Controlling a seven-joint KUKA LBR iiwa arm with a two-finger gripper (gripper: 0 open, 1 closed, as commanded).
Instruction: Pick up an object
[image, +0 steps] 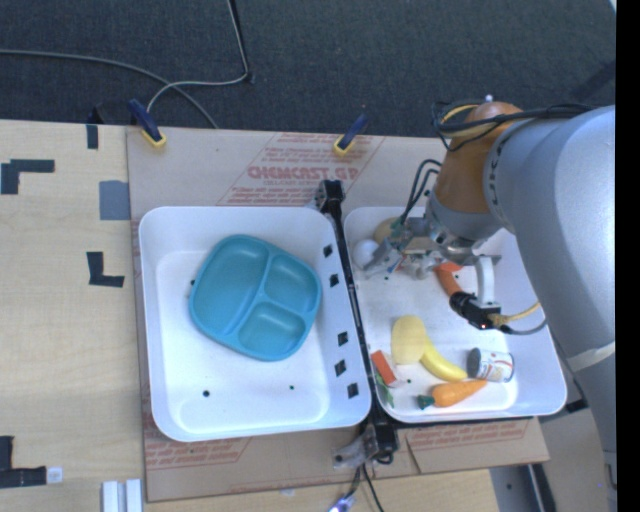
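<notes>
My gripper (392, 256) is low in the far left part of the right bin (535, 400), its metal fingers pointing left toward the bin's wall. A small white round object (368, 250) lies just left of the fingertips. Nearer the front lie a pale yellow piece (407, 337), a yellow banana (443, 366), an orange carrot (455, 393), a small grey-and-white can (491, 366) and a small red-orange piece (382, 368). An orange-red item (447, 276) rests just right of the gripper, under the wrist.
The left bin (165, 400) holds a blue divided plate (256, 297). A black divider with clips (345, 300) runs between the bins. The grey arm (560, 210) with its orange band (465, 180) covers the right bin's far right side.
</notes>
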